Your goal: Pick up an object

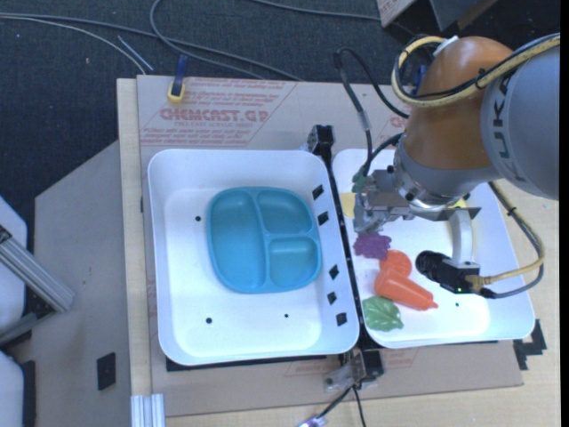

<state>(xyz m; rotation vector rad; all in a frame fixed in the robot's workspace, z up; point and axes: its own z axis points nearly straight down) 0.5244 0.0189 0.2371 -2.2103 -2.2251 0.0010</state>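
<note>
Overhead view of the right bin (498, 323). The gripper (380, 210) sits low over the bin's left part, just above a purple toy (372, 245) — whether its opening is wide or narrow cannot be told, the wrist hiding it. Beside the purple toy lie an orange carrot-like toy (402, 287) and a green toy (382, 312). The left bin (178, 327) holds a blue divided plate (263, 238). The arm's bulk covers the right bin's upper part.

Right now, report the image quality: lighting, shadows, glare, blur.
Camera view: even, soft lighting; both white bins read bright without blown-out glare. The blue divided plate is sharp with only faint shading in its compartments. The arm casts a soft shadow into the right bin, dimming the purple toy. The orange carrot toy and green toy look slightly soft.
</note>
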